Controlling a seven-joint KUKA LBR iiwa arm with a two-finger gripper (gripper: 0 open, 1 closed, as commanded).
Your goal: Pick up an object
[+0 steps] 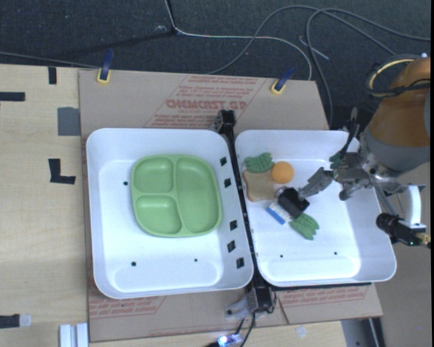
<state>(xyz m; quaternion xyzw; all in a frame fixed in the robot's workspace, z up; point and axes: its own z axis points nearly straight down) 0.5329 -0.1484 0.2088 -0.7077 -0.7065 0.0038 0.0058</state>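
Note:
Several small objects lie in the left half of the right bin [347, 266]. A green leafy piece [259, 163] sits near the divider, with an orange ball [282, 172] beside it. A tan block [257, 186] lies just below them. Further toward the front are a blue and white item [276, 214] and a green ridged piece [304, 226]. My gripper [291, 202] is black and hangs low among them. It is just right of the tan block, below the orange ball, and partly over the blue item. Nothing is visibly held.
The left bin [108, 266] holds a green divided plate [177, 195]. A raised divider [239, 208] with black clips separates the bins. The arm [394, 143] comes in over the right bin's right rim. Cables trail across the dark floor behind the bench.

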